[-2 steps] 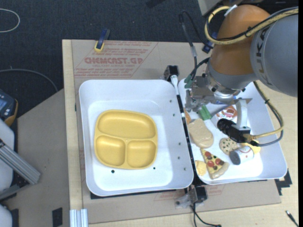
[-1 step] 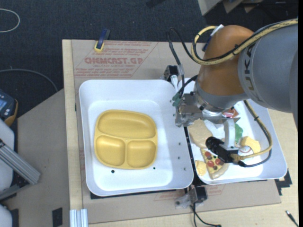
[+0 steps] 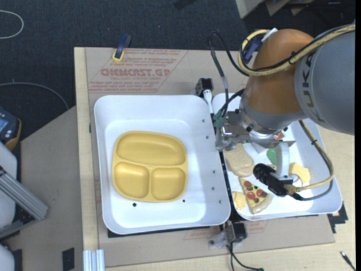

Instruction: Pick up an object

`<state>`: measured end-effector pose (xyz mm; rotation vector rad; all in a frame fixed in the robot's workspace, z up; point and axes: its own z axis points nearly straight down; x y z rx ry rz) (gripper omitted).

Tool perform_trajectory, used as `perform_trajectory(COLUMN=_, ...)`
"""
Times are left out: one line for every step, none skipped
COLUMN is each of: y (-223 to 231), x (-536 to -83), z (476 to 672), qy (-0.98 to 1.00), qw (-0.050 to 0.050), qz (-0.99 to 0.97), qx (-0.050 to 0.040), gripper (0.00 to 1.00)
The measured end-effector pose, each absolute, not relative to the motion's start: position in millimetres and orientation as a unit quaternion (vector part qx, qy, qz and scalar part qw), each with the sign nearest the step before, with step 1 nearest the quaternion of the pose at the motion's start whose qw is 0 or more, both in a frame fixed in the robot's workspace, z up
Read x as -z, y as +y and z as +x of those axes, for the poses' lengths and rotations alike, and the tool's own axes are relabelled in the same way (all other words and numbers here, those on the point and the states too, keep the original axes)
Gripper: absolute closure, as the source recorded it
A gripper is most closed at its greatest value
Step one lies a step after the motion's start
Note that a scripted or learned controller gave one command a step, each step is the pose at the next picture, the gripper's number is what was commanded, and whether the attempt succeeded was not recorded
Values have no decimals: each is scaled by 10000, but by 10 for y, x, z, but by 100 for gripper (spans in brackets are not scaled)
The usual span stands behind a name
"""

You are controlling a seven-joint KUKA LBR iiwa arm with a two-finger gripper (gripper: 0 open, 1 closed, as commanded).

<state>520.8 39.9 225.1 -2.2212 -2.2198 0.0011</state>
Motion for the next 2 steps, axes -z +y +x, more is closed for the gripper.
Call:
perform_trajectory(y=555, x=-2301, z=5206, qy=-7079, qw=-3, qz=-7063, qx=7, gripper=100)
perform_trajectory(y=451, x=-2178, z=5190, qy=-7067, qw=16, qz=-7075, qx=-14, gripper=100)
